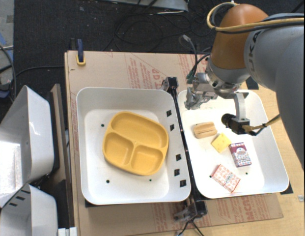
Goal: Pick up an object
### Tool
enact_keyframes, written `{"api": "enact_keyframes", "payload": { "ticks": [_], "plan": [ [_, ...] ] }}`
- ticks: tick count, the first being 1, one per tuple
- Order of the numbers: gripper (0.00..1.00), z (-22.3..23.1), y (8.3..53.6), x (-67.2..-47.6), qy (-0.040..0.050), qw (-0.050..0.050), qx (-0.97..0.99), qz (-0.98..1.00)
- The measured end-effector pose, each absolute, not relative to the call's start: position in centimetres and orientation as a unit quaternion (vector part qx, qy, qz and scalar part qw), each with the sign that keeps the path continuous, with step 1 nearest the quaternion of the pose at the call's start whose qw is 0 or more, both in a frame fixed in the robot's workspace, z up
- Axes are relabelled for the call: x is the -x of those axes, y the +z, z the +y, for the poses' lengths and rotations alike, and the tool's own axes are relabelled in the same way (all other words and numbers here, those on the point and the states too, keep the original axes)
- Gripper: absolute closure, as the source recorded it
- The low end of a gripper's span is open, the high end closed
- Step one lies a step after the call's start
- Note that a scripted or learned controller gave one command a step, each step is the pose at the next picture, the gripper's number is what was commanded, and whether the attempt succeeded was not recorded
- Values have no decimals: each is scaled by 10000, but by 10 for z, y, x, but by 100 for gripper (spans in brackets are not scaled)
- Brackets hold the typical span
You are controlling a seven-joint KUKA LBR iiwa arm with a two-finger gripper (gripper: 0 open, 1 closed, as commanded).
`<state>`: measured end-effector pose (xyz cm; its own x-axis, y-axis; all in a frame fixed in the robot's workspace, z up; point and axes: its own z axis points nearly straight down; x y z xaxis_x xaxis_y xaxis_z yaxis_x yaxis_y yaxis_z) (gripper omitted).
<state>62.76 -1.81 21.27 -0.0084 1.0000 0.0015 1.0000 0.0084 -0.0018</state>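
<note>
Camera view: nothing is lifted yet; four small candidates all lie flat on the floor of the right bin (270,178). A tan bread-like block (205,130) sits nearest the bin's middle, with a yellow wedge (221,142) just beside it toward the near edge. A dark red box (240,154) lies next to the wedge on its right. A pink patterned packet (226,177) is nearer the front, apart from the others.

The pincer (196,98) hangs over the far left corner of that bin, near the divider between the bins, above and behind the bread block. It is not touching any item, and nothing sits between its fingers, so it carries nothing. How wide the fingers stand I cannot tell; the metal parts blur together from this angle.

A black fitting (234,122) on a white bracket hangs from the wrist just right of the bread block. The grey arm (275,43) with its orange band (235,33) comes in from the right.

The left bin (88,146) holds a yellow divided tray (135,142), well apart from the pincer. Both bins rest on the cardboard-topped counter (123,68).

Progress judgement: early stage. Approach is partly done; choosing a target, descending, closing and lifting all remain. The bread block looks like the closest target.
</note>
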Motion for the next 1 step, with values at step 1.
{"api": "enact_keyframes", "payload": {
  "ticks": [1],
  "plan": [
    [100,34,226,-622,-11,0,7038,-7104]
  ]
}}
